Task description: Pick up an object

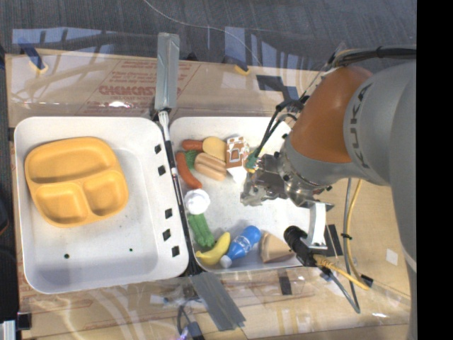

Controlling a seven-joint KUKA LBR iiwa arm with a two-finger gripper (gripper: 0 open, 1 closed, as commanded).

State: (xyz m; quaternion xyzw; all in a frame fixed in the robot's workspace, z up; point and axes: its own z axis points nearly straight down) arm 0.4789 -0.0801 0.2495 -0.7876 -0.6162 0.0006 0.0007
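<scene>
Tool (253, 190) hovers over right bin's (233, 125) open centre, toys lining its edges.

Claw (252, 190) over right bin (212, 128); yellow tray (74, 180) left

Arm (354, 119) entering from the right, grey link uppermost, orange band (327, 115) above the wrist. Wrist bent downward and leftward. Gripper (256, 186) at the lower left of the wrist assembly, pointing down; cables run along the arm's side.
</scene>
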